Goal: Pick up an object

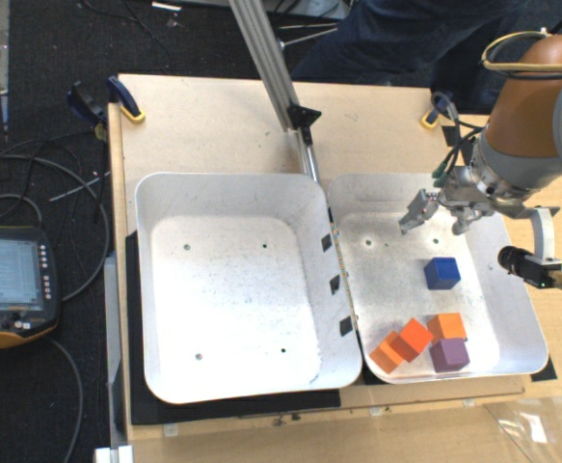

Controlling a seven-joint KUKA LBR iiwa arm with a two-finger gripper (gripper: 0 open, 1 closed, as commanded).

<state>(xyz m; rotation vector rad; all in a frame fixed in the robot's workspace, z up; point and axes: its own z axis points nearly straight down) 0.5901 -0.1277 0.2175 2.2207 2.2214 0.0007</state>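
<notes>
While the grey arm (531,114) reached over the right bin (521,355), its gripper (440,218) hung open and empty above a blue cube (442,273); 2 orange blocks (403,343) and 1 purple block (449,355) lay nearby.

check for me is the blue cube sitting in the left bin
No, the blue cube lies in the right bin, just below the open end effector.
</notes>
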